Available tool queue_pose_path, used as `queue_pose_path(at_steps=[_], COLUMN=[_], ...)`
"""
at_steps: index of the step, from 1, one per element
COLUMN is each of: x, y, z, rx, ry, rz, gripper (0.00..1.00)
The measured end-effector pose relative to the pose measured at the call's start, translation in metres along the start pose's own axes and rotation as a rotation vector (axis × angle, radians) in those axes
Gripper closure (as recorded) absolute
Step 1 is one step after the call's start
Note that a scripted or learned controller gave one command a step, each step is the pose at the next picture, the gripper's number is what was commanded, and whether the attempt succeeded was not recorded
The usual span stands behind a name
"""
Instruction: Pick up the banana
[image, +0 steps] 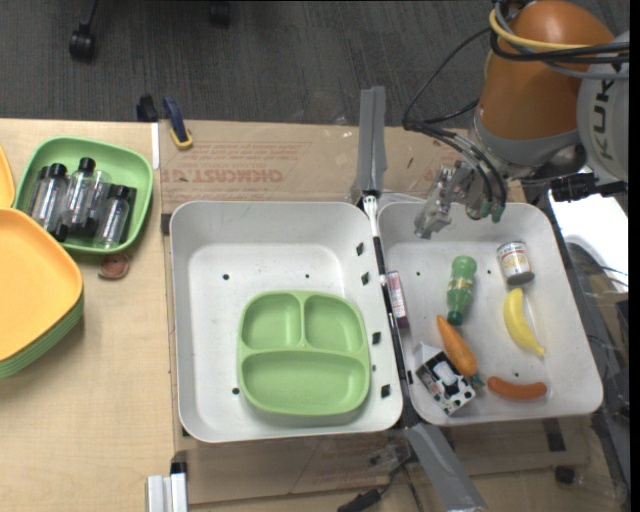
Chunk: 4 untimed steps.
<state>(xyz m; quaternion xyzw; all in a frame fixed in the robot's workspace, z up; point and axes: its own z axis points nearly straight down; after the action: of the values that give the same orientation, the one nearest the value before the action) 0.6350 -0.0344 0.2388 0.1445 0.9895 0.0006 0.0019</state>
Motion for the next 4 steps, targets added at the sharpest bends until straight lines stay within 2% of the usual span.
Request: queue_pose_path(at_steps=[1,2,3,4], x=[0.053,0.037,0.086,0.052], y=[-0.027,-0.078,-0.120,-0.047], z=[0.026,0.109,0.025,-0.005], rx=[0.000,-0.002,-0.002,-0.003], ry=[0.004,0.003,0.000,-0.001], rz=[-0.278,-0.717,-0.885,-1.340], gripper=[1.00,1.00,1.00,1.00])
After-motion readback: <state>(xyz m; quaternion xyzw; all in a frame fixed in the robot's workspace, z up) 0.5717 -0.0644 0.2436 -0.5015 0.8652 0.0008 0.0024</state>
